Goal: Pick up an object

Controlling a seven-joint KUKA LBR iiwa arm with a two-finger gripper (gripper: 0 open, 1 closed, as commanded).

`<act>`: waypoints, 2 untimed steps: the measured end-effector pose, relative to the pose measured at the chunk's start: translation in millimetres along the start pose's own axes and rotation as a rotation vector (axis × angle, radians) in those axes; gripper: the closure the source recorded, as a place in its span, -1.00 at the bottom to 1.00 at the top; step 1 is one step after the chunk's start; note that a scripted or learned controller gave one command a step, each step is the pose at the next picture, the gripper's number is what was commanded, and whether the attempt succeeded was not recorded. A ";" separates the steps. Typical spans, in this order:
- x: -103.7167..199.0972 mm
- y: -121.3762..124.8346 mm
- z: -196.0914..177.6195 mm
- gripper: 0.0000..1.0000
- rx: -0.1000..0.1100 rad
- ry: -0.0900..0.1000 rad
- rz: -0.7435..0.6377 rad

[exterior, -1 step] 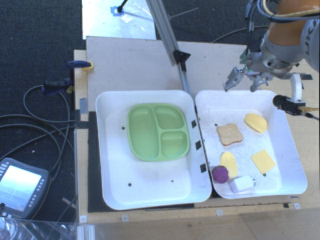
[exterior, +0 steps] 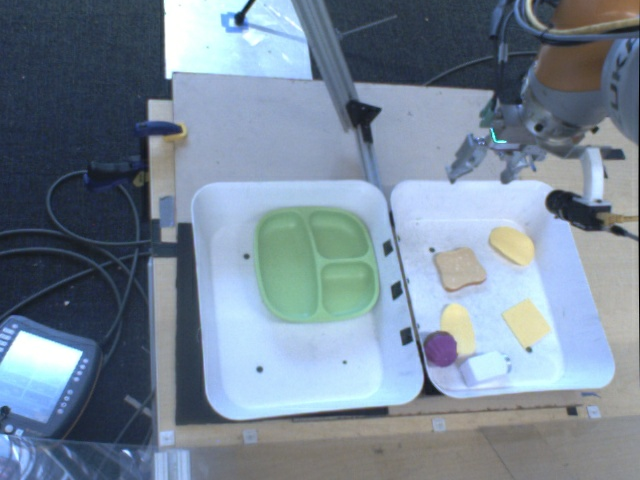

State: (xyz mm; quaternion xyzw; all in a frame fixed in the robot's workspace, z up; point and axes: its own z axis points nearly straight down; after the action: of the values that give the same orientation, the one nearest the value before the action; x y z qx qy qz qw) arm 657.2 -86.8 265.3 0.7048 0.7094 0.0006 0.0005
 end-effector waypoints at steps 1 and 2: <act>6.7 4.3 59.0 -1.00 0.005 0.000 -0.001; -3.2 5.6 107.9 -1.00 0.005 -0.001 0.006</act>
State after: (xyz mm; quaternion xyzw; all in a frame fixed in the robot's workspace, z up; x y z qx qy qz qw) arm 663.0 -90.0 157.4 0.7070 0.7072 -0.0014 -0.0010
